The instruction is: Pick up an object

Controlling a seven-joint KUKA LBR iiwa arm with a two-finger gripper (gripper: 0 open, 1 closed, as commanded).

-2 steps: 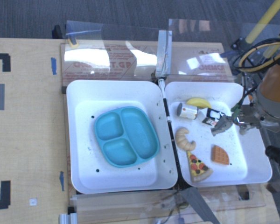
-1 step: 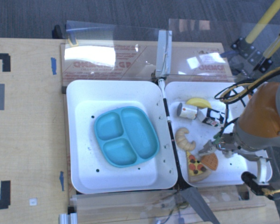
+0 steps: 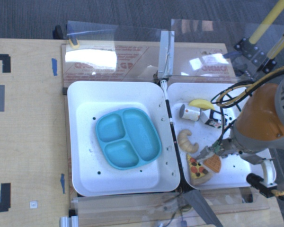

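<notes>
Claw point(image 3: 212, 151) sits low in the right bin point(image 3: 236, 176), btw the croissant point(image 3: 187, 141) and pizza slice point(image 3: 200, 168), can't tell its state tbh. Stuff's so crowded it'll prob nudge the pizza or grab nothing, imo.

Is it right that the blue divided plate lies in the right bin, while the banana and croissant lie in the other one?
Not quite: the camera view shows the blue divided plate in the left bin. The banana and croissant lie in the other, the right bin.
</notes>
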